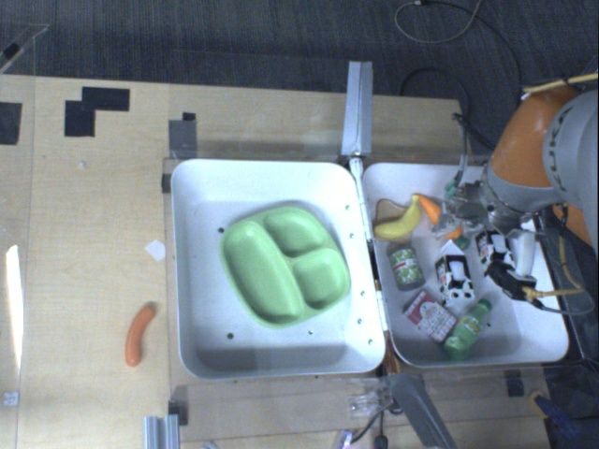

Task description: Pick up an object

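Grey and orange, the arm (547, 148) leans in from the right, and its gripper (465, 215) hangs low over the right bin (552, 344), up in the far part among the clutter. Whether that gripper is open or closed, I cannot tell; the metal there is a tangle of glints. Nothing is visibly held.

Right beside it, an orange carrot (429, 208) pokes out, touching or just overlapping the yellow banana (399, 223), which curves toward the bin's left wall. These two sit closest and crowd the approach from the left. Just below the gripper lies a black-and-white cow-patterned carton (456, 281), and to its left a small green-labelled can (406, 267). Nearer the front, a red and white packet (430, 316) lies flat, with a green bottle (466, 329) tilted just beside it, touching or nearly so. Another black-and-white object (498, 251) sits under the wrist, partly hidden, with cables trailing over it.

Across the divider, the left bin (201, 344) holds a pale green divided tray (284, 265), three compartments, set at a slant. Well apart, out on the wooden bench (84, 269), a lone orange sausage (139, 333) lies by itself, with a small white scrap (154, 249) above it.
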Available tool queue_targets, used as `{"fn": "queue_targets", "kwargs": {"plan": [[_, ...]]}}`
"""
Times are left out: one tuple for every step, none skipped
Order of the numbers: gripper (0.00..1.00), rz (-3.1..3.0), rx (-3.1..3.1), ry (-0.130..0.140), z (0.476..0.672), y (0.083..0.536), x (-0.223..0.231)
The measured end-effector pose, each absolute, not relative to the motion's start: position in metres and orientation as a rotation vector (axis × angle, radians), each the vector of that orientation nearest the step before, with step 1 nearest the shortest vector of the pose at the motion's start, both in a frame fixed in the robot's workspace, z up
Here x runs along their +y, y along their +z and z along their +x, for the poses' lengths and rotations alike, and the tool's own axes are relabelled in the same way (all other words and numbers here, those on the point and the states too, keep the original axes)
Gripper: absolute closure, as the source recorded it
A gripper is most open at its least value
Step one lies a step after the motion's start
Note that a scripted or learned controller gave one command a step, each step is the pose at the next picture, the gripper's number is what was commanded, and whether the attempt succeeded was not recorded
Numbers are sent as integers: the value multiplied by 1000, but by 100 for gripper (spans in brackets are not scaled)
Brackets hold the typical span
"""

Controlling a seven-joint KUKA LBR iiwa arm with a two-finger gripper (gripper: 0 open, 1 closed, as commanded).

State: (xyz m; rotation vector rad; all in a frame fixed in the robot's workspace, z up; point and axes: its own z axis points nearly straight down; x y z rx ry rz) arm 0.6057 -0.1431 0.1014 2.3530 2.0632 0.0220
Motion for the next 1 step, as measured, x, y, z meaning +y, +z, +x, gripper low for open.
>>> {"fn": "queue_targets", "kwargs": {"plan": [[100,2378,2046,8,598,218,-80]]}}
